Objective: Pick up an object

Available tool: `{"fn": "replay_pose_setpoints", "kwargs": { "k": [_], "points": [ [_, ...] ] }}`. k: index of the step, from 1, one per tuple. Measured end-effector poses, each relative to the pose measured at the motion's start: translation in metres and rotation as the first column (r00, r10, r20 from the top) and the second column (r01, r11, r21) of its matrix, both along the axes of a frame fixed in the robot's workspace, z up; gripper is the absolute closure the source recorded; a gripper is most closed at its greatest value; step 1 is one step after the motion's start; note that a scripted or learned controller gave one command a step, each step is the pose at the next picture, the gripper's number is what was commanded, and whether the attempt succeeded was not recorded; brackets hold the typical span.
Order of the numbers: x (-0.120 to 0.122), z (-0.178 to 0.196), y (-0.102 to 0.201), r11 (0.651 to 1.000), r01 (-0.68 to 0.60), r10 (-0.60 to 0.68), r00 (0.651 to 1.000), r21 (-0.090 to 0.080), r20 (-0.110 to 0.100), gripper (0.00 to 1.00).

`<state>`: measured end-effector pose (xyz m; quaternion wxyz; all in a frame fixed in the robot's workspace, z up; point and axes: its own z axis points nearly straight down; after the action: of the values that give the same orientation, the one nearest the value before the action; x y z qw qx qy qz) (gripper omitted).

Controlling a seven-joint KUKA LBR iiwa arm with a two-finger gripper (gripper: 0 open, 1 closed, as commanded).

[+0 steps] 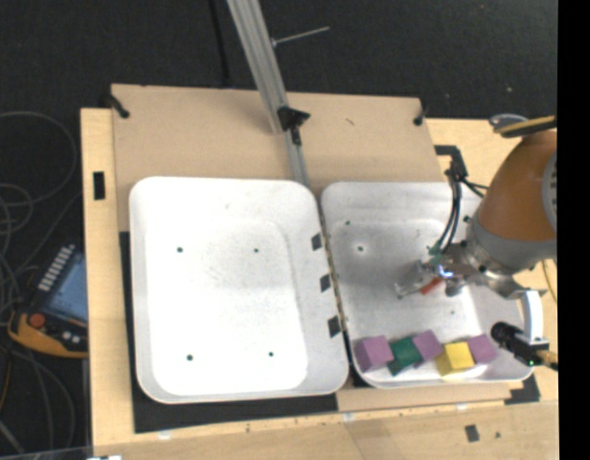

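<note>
From my remote seat I see the tabletop (228, 113) first, a pale brown board with wooden edging, sitting on dark flooring. Two shallow white bins rest on it side by side and touch along their inner edges. The left bin (228, 286) shows a few small dark dots on its floor. The right bin (381, 228) holds the blocks and has the arm over it. The arm (515, 204) comes in from the right, its orange band above a grey wrist. An aluminium post (261, 51) slants up from the back of the tabletop between the bins. Off the left edge lie loose cables and a handheld pendant (56, 300) with an orange grip.

The gripper (429, 281) hangs low over the middle of the right bin, with a small red mark beside it. I cannot tell how it is set.

The objects sit in a row along the right bin's near edge, well apart from the gripper: a purple block (374, 351), a green block (405, 356) touching it, a second purple block (428, 344), a yellow block (457, 357), and a third purple block (482, 348).
</note>
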<state>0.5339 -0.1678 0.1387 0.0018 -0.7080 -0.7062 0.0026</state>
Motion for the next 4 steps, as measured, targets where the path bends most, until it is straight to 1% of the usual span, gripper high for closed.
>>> {"fn": "replay_pose_setpoints", "kwargs": {
  "k": [1, 2, 3, 4],
  "points": [
    [0.056, -0.043, -0.025, 1.000, -0.006, 0.006, 1.000, -0.002, 0.011, 0.00],
    [0.055, -0.030, -0.025, 1.000, -0.003, 0.003, 1.000, -0.001, 0.012, 1.00],
    [0.069, 0.036, 0.050, 1.000, -0.012, 0.012, 1.000, 0.002, 0.014, 1.00],
    [0.069, 0.060, 0.088, 1.000, -0.009, 0.009, 1.000, 0.002, 0.010, 1.00]
  ]
}}
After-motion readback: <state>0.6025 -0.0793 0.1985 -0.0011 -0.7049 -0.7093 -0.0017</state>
